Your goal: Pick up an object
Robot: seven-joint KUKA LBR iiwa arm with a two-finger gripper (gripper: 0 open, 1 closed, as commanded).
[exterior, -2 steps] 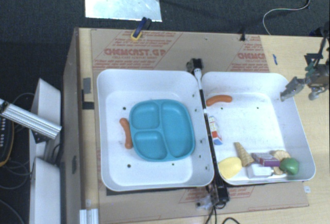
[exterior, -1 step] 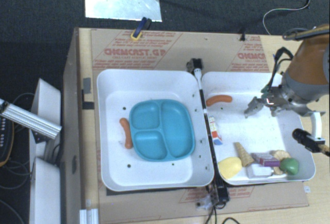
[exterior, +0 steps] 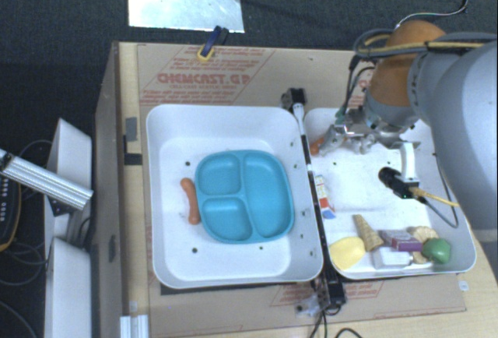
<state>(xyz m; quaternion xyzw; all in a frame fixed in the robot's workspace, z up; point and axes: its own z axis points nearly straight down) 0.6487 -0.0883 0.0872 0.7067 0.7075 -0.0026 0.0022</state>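
Note:
My gripper hangs low over the far left part of the right bin, with the grey arm and its orange band above it. A small orange piece lies just left of the gripper, by the bin's left wall. Along the near edge of this bin lie a yellow lemon-like piece, a tan cone, a purple and pink box, a beige piece and a green ball. A small white carton rests against the left wall.
The left bin holds a blue divided plate with an orange sausage beside it on its left. A divider rail runs between the two bins. The arm covers the right bin's far right side.

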